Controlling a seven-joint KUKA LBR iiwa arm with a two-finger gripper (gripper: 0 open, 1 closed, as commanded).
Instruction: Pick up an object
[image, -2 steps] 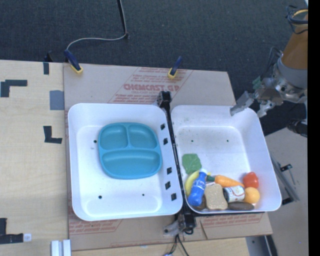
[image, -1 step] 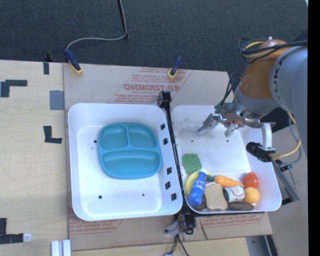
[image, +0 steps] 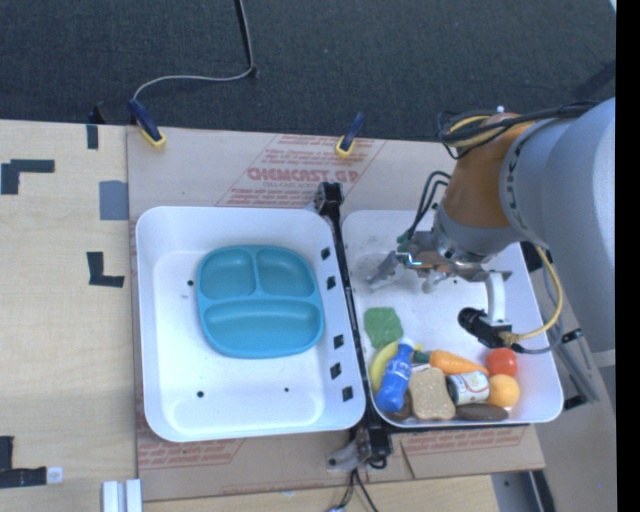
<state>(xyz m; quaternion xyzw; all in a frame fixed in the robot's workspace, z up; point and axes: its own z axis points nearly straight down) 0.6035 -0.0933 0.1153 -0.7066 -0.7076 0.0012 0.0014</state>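
Observation:
My gripper (image: 406, 273) hangs over the upper part of the right bin (image: 540, 300). It is open, and only bare white bin floor shows between its metal fingers (image: 383, 271). A flat green piece (image: 383, 325) lies just below the gripper, apart from it. Along the bin's near edge sits a heap: a blue bottle (image: 397, 375), a yellow banana (image: 377, 362), a carrot (image: 456, 361), a bread slice (image: 432, 396), a small can (image: 468, 386), a red tomato (image: 502, 361) and an orange (image: 504, 391).
The left bin (image: 165, 330) holds a blue divided plate (image: 260, 300). A black divider with clips (image: 338, 300) runs between the bins. The grey arm with its orange band (image: 480, 190) and a yellow cable (image: 545, 300) cover the right bin's far right side.

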